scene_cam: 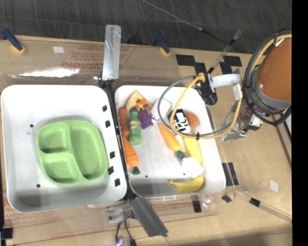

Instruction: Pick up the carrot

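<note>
Beyond the right bin's point(219, 164) outer rim, arm point(272, 73) low over bench point(259, 186), clear of the carrot point(131, 155), grasp unreadable.

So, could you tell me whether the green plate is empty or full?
Empty: all three compartments of the green plate show bare green, nothing in them.

Centre-left of frame, in the left white bin point(10, 106): a green three-compartment plate point(72, 151). In the right bin point(156, 162): a pizza slice point(137, 101) at its upper left, a green bottle point(135, 129) just below, a purple piece point(145, 119) touching the bottle, a banana point(187, 185) at the lower right.
</note>
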{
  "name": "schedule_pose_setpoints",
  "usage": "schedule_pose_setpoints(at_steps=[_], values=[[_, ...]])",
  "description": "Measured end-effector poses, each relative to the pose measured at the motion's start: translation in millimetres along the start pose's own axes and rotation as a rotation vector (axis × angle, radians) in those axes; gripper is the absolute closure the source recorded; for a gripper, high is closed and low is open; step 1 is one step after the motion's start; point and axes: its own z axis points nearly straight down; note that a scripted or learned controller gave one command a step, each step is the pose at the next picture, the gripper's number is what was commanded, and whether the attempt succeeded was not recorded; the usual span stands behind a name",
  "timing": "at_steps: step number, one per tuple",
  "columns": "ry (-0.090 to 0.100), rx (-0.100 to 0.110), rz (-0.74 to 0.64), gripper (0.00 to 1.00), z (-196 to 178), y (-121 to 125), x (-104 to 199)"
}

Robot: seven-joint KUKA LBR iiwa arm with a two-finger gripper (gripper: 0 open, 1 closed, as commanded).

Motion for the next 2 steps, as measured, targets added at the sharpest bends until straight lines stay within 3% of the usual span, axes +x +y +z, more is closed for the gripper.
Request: schedule_pose_setpoints(at_steps=[1, 2], values=[[0.006, 0.009, -0.005, 1.0, -10, -4, 2], [-0.003, -0.008, -0.02, 1.0, -69, -10, 60]])
